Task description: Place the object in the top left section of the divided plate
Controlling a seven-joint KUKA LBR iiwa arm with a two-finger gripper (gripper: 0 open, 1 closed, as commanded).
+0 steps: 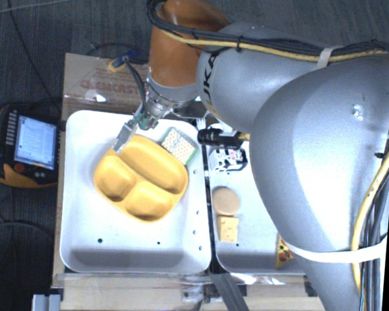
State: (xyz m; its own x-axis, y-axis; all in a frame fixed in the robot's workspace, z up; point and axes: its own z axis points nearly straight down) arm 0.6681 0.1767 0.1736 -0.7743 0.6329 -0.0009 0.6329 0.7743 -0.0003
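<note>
The grey arm covers most of the right bin and the upper right of the view, so much of that bin's floor is hidden beneath it. What shows of that bin is a round tan cookie-like piece, a square cracker-like piece just below it, a black-and-white item partly under the arm, and a sliver of a red-and-yellow thing cut off by the arm's edge.

The gripper reaches down from the orange wrist band into the left bin, its tip at the upper left rim of the yellow divided plate. The fingers are small and seen edge-on; whether they are spread or pressed together cannot be told, and nothing can be made out between them.

The plate lies tilted in the bin's middle, three sections visible. A green-edged speckled sponge lies just beside the plate's upper right rim, touching or slightly overlapped by it, partly in the arm's shadow. It sits outside the plate's sections.

The left bin has bare floor along its lower part and left side. The plate's right rim comes near the wall between the bins. To the bench's left, a handheld control pendant lies on dark carpet.
</note>
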